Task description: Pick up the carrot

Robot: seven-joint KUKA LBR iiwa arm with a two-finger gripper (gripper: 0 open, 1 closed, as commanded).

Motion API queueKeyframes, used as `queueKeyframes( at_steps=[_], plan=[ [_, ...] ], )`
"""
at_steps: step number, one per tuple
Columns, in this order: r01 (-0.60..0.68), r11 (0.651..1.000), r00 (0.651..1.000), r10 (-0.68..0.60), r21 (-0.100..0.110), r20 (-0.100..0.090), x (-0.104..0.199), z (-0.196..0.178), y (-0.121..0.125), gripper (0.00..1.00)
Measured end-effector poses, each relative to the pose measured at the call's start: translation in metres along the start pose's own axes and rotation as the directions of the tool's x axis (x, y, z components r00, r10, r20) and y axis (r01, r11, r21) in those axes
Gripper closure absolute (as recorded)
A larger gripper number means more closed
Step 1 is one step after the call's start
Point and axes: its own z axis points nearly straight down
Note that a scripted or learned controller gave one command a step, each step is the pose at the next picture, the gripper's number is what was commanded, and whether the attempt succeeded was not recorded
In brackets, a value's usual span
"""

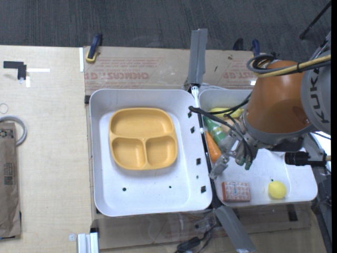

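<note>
Camera view has the two-finger gripper (227, 162) low over the left part of the right-hand shallow white bin (300, 194), its metal fingers pointing down-left toward the bin's left wall; whether they stand apart or closed, I cannot tell. Just beside the fingertips, up and to the left, lies the long orange carrot (212, 146), along the bin's left wall and partly covered by the wrist. Above it a green item (215, 126) and a yellow curved item (224, 111) show past the arm's orange band (274, 96). Below the gripper sits a small pink-red patterned box (236, 191), and to its right a yellow lemon-like ball (277, 190). In the left white bin (105, 194) rests a yellow three-compartment plastic plate (142, 138), well apart from the gripper.
</note>
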Motion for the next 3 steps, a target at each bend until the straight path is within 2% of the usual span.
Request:
queueKeyframes(
  at_steps=[1,2,3],
  plan=[
    [0.021,1.0,1.0,-0.021,0.001,-0.001,-0.0098,0.0001,-0.0382,0.0],
    [0.019,1.0,1.0,-0.019,-0.001,0.001,-0.0111,-0.0087,-0.0375,1.0],
    [0.019,1.0,1.0,-0.019,-0.001,0.001,-0.0111,-0.0087,-0.0374,0.0]
  ],
)
